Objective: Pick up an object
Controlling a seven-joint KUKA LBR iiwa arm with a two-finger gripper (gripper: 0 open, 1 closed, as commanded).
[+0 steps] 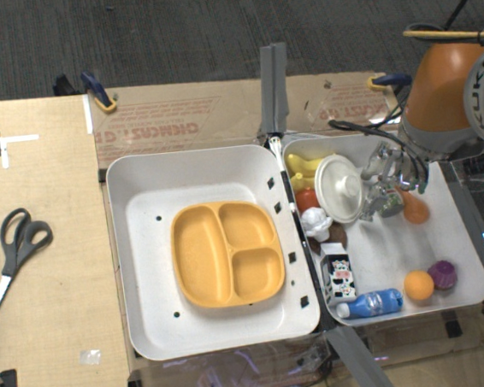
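My gripper [383, 197] hangs low over the right bin [466, 242], in its upper middle, with the orange-banded arm [442, 90] reaching in from the right. Just left of it a white round dish [341, 188] stands tilted on edge. An orange piece [416, 210] lies just right of the gripper. A small dark greenish shape sits at the fingertips; I cannot tell if it is gripped. Also in this bin are an orange ball [418, 285], a purple object [442, 273], a blue bottle [372, 304], a cow-patterned box [341, 277] and a yellow item [305, 167].
The left bin [138, 268] bears a yellow divided plate [228, 253]. A red item [307, 199] and a white figure [315, 221] crowd the right bin's left wall. Scissors [14, 247] lie on the bench at far left.
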